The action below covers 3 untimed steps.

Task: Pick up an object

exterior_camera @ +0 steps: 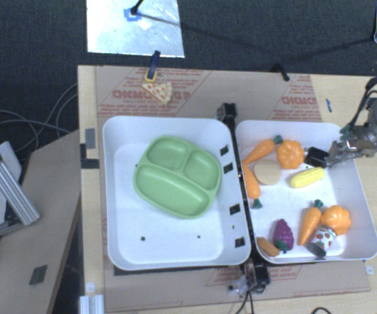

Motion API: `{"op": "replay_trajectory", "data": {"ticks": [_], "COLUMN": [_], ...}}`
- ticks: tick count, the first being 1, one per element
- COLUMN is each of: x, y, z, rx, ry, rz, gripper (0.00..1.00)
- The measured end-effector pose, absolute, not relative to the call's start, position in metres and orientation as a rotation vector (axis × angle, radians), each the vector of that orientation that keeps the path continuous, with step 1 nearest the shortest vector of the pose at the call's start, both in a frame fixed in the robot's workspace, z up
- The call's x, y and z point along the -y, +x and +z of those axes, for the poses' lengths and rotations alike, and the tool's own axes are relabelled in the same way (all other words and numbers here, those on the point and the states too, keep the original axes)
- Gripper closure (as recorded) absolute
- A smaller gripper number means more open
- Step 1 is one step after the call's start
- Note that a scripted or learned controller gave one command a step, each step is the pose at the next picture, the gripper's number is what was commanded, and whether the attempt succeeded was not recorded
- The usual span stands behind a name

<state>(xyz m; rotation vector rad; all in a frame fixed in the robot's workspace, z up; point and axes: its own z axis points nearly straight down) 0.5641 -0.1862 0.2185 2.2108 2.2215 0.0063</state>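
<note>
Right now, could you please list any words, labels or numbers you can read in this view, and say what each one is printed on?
Red print on the cardboard sheet under the bins, left patch: too blurred to read.
Red print on the same cardboard, right patch near the right bin: too blurred to read.
Green divided plate and toy corn cob: no lettering visible.

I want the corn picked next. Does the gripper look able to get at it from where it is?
Probably yes: the gripper sits at the right bin's edge, and the toy corn cob lies just beside it, uncovered.
</note>
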Motion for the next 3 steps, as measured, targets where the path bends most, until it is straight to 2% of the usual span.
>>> {"op": "replay_trajectory", "data": {"ticks": [1,2,3], "x": [0.186,0.138,0.086], "y": [0.565,0.546,0.527], "z": [0.225,0.235,0.221], "rx": [-2.224,-2.231,-2.233], "ry": [2.214,2.212,2.213], "rz": [0.003,0.004,0.002], "gripper": [1.0,1.0,1.0]}}
